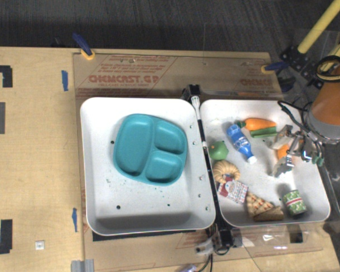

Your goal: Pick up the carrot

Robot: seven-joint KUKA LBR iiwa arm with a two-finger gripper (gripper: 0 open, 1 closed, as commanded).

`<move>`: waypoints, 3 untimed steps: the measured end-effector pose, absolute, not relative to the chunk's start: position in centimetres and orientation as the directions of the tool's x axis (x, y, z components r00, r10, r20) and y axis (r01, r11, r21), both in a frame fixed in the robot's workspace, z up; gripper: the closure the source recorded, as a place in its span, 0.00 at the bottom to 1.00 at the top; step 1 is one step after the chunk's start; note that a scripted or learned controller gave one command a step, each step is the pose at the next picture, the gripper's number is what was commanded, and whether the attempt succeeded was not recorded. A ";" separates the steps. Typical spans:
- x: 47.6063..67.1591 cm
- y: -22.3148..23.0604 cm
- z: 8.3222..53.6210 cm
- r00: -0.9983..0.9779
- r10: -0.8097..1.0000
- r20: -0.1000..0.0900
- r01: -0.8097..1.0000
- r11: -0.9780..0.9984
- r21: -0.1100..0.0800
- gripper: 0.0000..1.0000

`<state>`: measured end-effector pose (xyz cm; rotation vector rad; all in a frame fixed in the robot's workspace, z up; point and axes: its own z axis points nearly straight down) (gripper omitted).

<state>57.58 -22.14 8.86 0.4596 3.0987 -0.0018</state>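
- Carrot: an orange toy carrot with a green leafy end [259,125] is being shown lying on its side near the far wall of the right shallow white bin [317,177], its green end pointing toward the arm's side.
- A two-finger metal gripper [285,162] is being held low over the right part of that bin, below the grey arm with its orange band [330,103].
- The carrot is being seen apart from the fingers, farther back in the bin and a little to the left of them; it is not being touched.
- A small orange patch is being seen right at the gripper; what it belongs to cannot be told.
- Whether the fingers are spread or closed cannot be told, as they are being blurred against the white floor.
- A blue plastic bottle with a white cap [239,143] is being shown just beside the carrot, tilted.
- A green round toy [218,151], a tan braided bread toy [226,171], a small red-and-white packet [236,191] and a green-labelled can [294,203] are being seen elsewhere in the same bin.
- A teal three-compartment plate [150,148] is being borne by the left white bin [102,208].
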 end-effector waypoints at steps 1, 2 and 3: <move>58.0 -22.1 10.3 -0.958 0.287 -0.023 0.287 0.958 -0.001 1.00; 58.0 -22.0 10.2 -0.958 0.286 -0.021 0.286 0.958 -0.001 0.00; 57.3 -22.2 8.9 -0.912 0.410 -0.007 0.410 0.912 0.004 0.00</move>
